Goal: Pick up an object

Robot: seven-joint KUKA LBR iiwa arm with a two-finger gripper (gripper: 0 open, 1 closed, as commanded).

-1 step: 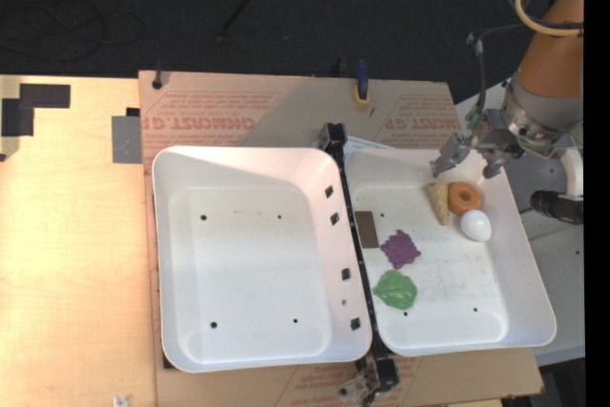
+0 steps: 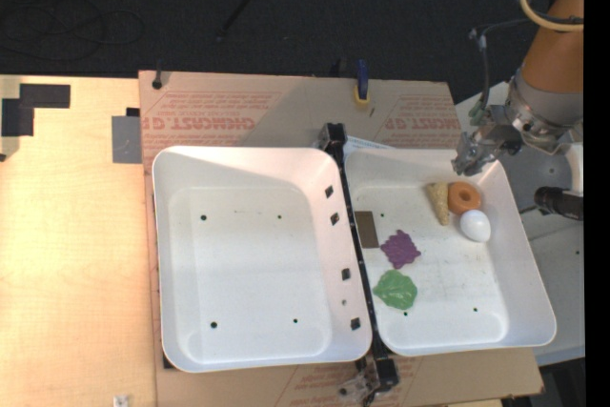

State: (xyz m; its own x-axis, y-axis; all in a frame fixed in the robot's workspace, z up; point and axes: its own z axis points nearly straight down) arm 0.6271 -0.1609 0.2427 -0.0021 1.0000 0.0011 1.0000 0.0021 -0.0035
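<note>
camera view: from where i stand, two white bins sit side by side on the table (image 2: pixel 67 234). the left bin (image 2: pixel 248 338) carries no objects. the right bin (image 2: pixel 519 310) carries five objects: an orange ring (image 2: pixel 464 197), a white egg-shaped object (image 2: pixel 475 226), a tan cone-shaped piece (image 2: pixel 438 202), a purple lump (image 2: pixel 400 249) and a green lump (image 2: pixel 395 290).

the orange ring, the white egg-shaped object and the tan cone-shaped piece lie close together near the far right side of the right bin; the ring and the cone appear to touch. the purple lump and the green lump lie nearer the divider, one just in front of the other.

the end effector (image 2: pixel 474 157) hangs over the far right corner of the right bin, just beyond the orange ring. nothing is seen between its parts, and i cannot tell whether it is open or closed.

procedure, as a judgement: no object is lifted yet. the nearest candidate is the orange ring. to grasp it well, centre above one object alone, descend straight, and avoid bridging the ring and its neighbours. the egg-shaped object will likely roll if nudged.
</note>
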